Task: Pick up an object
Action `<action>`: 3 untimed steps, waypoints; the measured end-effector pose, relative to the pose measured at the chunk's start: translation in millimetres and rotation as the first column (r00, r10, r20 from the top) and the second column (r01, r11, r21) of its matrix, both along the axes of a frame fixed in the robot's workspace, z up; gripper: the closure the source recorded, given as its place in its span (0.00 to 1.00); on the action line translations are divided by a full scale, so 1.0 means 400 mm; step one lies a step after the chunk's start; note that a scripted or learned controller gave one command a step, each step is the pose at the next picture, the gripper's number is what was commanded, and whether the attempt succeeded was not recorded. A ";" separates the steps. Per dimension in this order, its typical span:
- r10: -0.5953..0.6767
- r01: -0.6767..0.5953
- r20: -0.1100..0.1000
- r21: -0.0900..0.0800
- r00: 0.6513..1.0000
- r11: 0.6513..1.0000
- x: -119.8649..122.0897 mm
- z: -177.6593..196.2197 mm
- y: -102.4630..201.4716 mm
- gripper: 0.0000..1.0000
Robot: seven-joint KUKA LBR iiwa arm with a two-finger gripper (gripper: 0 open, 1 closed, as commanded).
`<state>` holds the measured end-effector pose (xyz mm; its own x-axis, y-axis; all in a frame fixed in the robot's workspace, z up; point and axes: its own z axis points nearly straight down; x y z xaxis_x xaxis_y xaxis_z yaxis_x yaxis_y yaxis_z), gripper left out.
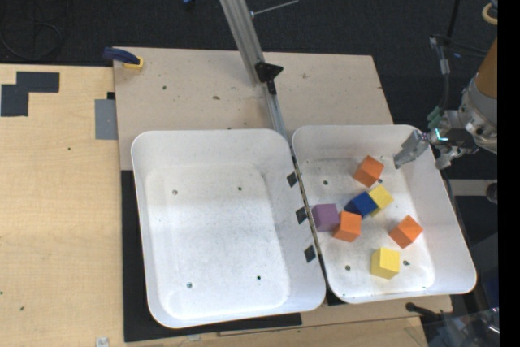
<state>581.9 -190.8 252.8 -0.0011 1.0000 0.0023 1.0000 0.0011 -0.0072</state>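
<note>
White right-hand bin [455,272] holds seven small cubes in a loose cluster. Above its upper right rim hangs the gripper [424,144], jaws apart and holding nothing. Nearest lies the orange cube [368,171], down-left of the fingertips, clear of its neighbours.

A metal rail [242,20] slants up from between the bins; a blue and yellow clamp [123,57] grips the board's [203,85] far left corner.

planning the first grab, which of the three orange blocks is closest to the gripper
The orange block at the top of the right bin, just left of the gripper. The other two orange blocks sit lower down.
</note>
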 end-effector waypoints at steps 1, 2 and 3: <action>0.001 -0.001 0.004 -0.001 1.000 1.000 0.002 0.006 0.000 0.00; 0.002 -0.002 -0.001 0.000 1.000 1.000 0.015 -0.136 0.020 0.00; -0.001 0.001 -0.002 0.000 1.000 1.000 0.001 -0.293 0.010 0.00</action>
<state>582.5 -186.8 135.7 0.0002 1.0000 0.0026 1.0000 -0.0001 -0.0096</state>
